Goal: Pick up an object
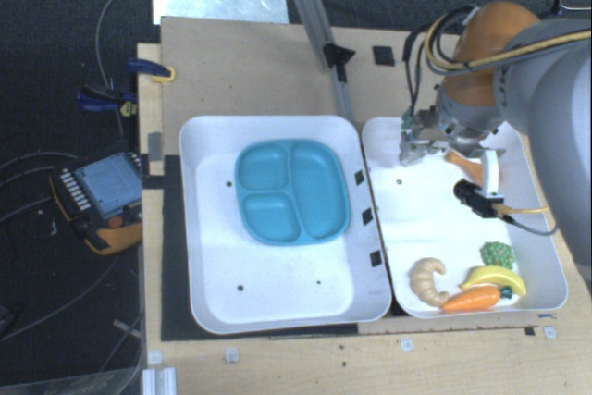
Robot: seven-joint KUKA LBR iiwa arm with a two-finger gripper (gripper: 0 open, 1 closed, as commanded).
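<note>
You have two white bins side by side on the desk (231, 51). The left bin (208, 227) holds a blue divided plate (291, 191), lying flat a little toward the bin's far side. The right bin (407, 227) carries the loose objects, and they sit bunched in its near right corner: a pale croissant-like piece (428, 278), an orange carrot (472, 299) lying along the near wall just beside it, a yellow banana (497, 278) resting over the carrot's right end, and a small green broccoli-like piece (497, 253) just behind the banana. The arm (541, 79) reaches in from the right, and its pincer (416, 146) hangs over the far left corner of the right bin, well apart from that cluster. You cannot tell from this angle whether the pincer is spread or pressed together, and no object is seen between its tips. Just right of the pincer, an orange piece (465, 165) shows at the bin's far side, partly hidden by the wrist.
</note>
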